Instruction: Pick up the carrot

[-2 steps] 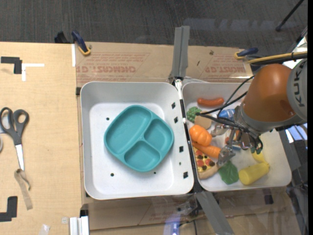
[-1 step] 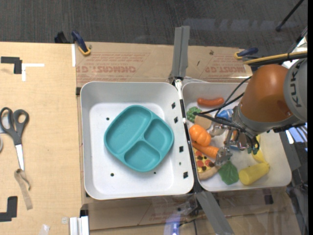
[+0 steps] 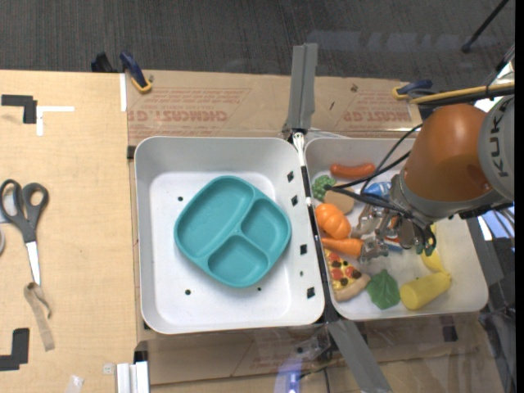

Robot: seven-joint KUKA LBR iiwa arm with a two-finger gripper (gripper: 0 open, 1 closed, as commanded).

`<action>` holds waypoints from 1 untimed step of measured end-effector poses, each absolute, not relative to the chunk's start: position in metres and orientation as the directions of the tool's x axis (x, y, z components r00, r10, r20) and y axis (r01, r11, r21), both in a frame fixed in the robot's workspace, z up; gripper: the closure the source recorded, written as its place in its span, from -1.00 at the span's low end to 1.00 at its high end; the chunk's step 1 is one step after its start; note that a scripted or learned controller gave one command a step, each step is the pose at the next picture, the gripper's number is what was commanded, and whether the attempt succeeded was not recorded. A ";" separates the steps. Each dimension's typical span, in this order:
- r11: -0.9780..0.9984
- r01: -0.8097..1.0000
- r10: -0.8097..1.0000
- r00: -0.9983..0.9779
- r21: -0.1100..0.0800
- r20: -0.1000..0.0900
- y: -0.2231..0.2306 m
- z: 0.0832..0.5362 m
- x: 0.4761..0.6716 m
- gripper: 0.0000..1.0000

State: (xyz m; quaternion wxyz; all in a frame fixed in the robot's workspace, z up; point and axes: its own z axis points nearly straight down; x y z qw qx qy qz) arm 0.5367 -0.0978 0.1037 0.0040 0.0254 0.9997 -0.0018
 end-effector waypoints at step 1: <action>0.995 0.102 0.102 -0.995 0.001 -0.003 -0.032 0.192 0.494 1.00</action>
